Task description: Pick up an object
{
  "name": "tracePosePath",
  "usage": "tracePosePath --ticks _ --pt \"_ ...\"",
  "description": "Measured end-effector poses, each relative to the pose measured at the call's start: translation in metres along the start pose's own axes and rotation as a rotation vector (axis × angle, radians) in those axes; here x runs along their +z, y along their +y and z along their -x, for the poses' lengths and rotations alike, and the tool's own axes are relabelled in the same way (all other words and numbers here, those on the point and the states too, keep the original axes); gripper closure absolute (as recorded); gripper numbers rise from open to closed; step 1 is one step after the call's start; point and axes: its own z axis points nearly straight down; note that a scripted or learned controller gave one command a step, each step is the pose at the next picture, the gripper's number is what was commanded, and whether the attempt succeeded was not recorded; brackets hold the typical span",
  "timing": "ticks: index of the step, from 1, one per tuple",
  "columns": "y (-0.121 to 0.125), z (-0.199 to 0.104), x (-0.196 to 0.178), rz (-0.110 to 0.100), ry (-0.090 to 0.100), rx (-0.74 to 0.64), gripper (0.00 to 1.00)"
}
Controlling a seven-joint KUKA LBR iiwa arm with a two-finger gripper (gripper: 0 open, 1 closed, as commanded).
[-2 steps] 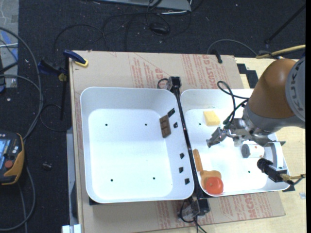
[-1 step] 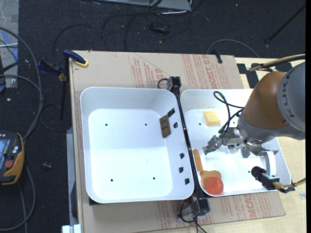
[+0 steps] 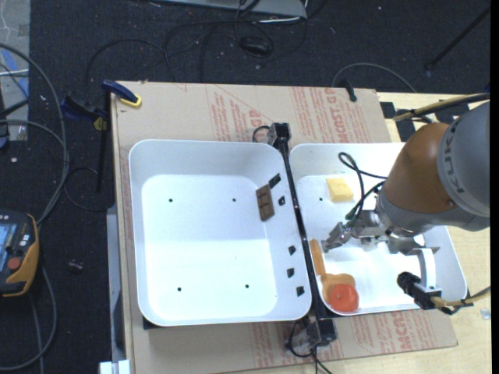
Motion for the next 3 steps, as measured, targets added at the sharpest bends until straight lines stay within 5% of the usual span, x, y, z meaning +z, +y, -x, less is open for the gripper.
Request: tracePosePath --ticks 1,3 --pt "0.001 0.000 -0.011 0.002 0.000 0.000 1.00" --pt "-0.008 -0.002 -0.112 0.005 -0.001 0.000 1.00"
